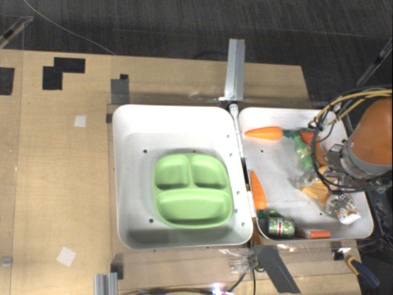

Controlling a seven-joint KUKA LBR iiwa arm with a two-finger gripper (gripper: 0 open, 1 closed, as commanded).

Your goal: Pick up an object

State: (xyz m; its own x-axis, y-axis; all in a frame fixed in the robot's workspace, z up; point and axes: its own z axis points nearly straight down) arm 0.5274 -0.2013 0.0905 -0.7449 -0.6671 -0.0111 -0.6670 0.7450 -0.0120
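Note:
The right bin (279, 165) holds several small items. One orange carrot (264, 133) lies near its far edge, with green leaves (302, 147) beside it. A second carrot (258, 190) rests along the bin's left wall. A green can (280, 227) lies on its side at the near edge, next to a small red stick (317, 233). My gripper (324, 178) hangs low over the bin's right side, under the orange wrist band (374, 134), right above a tan wedge (315, 192). A white crumpled object (345, 211) sits just in front of it.
The left bin (132, 165) bears a green divided plate (192, 188). A metal post (235, 72) stands behind the wall between the bins. Yellow and black cables (344, 103) loop off the wrist above the right bin's far corner.

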